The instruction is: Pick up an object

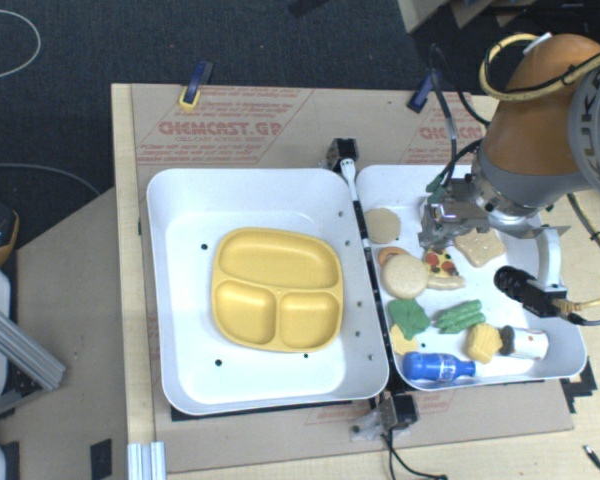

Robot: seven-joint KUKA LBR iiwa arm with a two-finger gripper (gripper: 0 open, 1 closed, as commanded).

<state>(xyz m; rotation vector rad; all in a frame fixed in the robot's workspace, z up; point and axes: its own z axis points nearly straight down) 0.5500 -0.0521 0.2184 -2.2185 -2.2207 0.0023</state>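
Note:
My gripper hangs over the back part of the right bin, reaching in from the right. Just below it lie a pizza slice and a piece of toast. A tan round piece sits to its left, and a pale round bun lies in front of that. Nearer the front are a green leaf, green beans, a yellow chunk, a blue bottle and a white cylinder. I see nothing held.
The left bin holds a yellow divided plate. A ridge with a black clamp at its back end separates the two bins. Cardboard covers the bench around them.

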